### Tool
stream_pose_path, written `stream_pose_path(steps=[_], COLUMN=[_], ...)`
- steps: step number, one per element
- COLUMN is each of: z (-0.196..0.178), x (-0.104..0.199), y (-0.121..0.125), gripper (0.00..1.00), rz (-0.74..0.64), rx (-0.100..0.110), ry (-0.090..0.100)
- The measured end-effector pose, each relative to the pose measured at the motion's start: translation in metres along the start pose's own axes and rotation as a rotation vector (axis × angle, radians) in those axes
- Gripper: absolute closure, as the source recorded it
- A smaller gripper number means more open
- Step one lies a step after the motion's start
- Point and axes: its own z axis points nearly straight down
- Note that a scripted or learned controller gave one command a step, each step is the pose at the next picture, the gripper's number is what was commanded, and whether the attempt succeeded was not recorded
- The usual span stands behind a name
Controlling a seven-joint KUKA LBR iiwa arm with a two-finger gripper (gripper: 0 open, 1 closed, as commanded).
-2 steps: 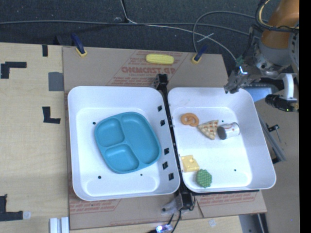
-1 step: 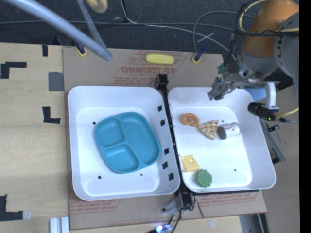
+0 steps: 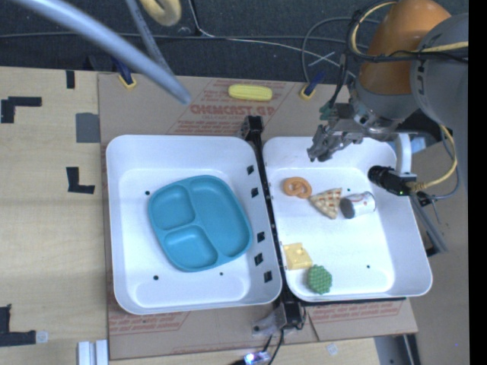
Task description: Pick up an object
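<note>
Hovering over the back left corner of the right-hand bin point(image 3: 403, 276), the arm's gripper point(image 3: 326, 149) hangs with nothing visibly held; how far it is open cannot be told from this angle. Food toys lie scattered below and toward the front of it: a pretzel point(image 3: 297, 187) nearest, just forward of the tool, then a pizza slice point(image 3: 328, 201) touching a small silver can point(image 3: 358, 204) lying on its side, and farther forward a yellow cheese block point(image 3: 296, 255) beside a green lump point(image 3: 319, 279). Taking the pretzel looks the soundest bet, since it sits apart from its neighbours; a straight drop centred over it should avoid nudging the slice. A blue divided plate point(image 3: 199, 222) rests in the left bin point(image 3: 122, 226) on the desk point(image 3: 46, 204).
</note>
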Motion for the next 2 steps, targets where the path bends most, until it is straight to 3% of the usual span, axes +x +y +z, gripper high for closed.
stream_pose_path(steps=[2], z=[0.007], x=[0.098], y=[-0.05], gripper=[1.0], rz=[-0.001], rx=[0.002], ry=[0.0])
